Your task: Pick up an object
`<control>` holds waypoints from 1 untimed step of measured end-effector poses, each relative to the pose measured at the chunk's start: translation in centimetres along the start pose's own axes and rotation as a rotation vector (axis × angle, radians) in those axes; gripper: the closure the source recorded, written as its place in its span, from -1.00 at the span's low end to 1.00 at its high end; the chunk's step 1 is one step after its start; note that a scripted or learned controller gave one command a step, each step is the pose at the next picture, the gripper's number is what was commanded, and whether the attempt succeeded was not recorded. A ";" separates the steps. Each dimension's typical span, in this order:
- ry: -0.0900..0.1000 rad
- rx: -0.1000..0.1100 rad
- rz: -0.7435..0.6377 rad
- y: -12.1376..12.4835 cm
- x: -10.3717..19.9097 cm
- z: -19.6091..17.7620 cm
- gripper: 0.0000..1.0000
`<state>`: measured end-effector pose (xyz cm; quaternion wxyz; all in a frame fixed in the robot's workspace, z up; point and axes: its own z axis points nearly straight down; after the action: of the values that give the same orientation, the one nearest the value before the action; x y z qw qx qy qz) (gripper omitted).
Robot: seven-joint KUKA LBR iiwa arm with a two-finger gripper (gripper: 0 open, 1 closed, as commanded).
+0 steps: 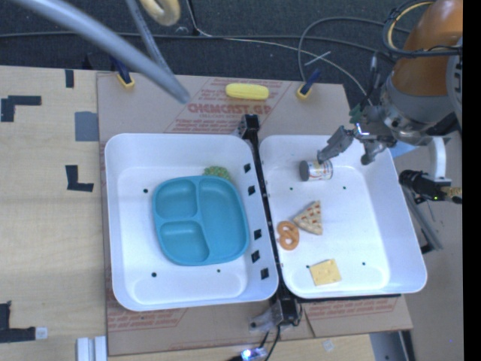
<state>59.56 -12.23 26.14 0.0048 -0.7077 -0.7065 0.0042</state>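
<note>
The claw (349, 146) hangs open over the right bin's (391, 224) far end, fingers spread and holding nothing, one finger (333, 144) slanting down just beside a small can (316, 171) lying on its side. The arm (425, 59) leans in from the right. Nearer lie a pizza slice (309, 218), pretzel (288, 235) and cracker (325, 272).

Grey arm (421, 104), orange band (436, 25), black cables, dark metal tool (352, 147)
</note>
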 end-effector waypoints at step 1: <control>-0.001 -0.011 -0.003 0.2 0.0 -0.6 -1.00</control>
<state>59.76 -12.20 26.78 0.0003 -0.7065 -0.7077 0.0007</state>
